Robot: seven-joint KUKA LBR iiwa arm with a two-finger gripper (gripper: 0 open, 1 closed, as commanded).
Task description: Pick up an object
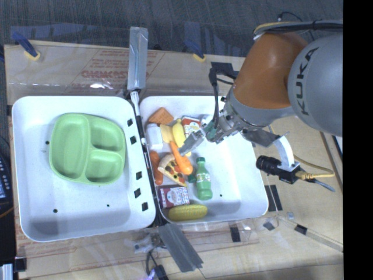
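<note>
Camera view, slanting down: finds the claw (189, 143) low in the right bin (245, 185), right at the heap of toy food, just beside the banana (178, 134) and above the carrot (182, 160). Cannot tell whether clenched or released, being blurred against the clutter; sees nothing plainly gripped or lifted. Judges the pick as not yet done: claw at the heap, grasp unconfirmed, lift and carry-away left to do. Counts the candidates all lying in that bin's left half: an orange-brown wedge (162, 116) at the far end, a white bottle (153, 136) along the dividing wall, a red-and-white packet (190, 123) near the claw, a pizza slice (171, 170) touching the carrot, a green bottle (203, 180) just beside them, then a brown carton (173, 196) and a corn cob (186, 212) at the near end. Packed close, so probably hard to take one without nudging its neighbours. Notes the left bin (23, 203) holding a green divided plate (87, 149). Turning to the surroundings: a pale wooden counter (309, 214) under both bins, covered at the far side by a clear sheet with red print (99, 72), a grey metal strip (138, 57) between the bins at the far edge, blue clips (26, 46) on the far rim. Beyond the counter, dark grey carpet (175, 4).
</note>
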